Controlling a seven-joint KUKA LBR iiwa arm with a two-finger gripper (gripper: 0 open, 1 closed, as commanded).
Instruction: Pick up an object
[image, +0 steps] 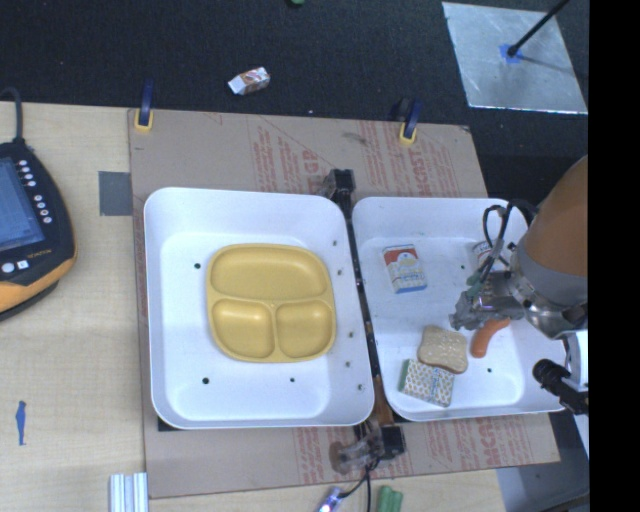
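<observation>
My gripper (478, 312) hangs low over the right side of the right bin (450, 408), with the grey arm and its orange band coming in from the right. A small orange sausage-shaped piece (484, 339) lies just below and right of the gripper, touching or nearly touching it. A tan bread-like slice (443, 349) rests to the gripper's lower left. In front of the slice lies a green-and-white patterned block (428, 382). A little red-and-white box (404, 268) sits toward the bin's back left.
The left bin (180, 400) holds a yellow divided plate (270, 301). A tablet-like pendant (25, 235) lies at the far left of the bench. Clamps and cables sit between the bins at back and front.
</observation>
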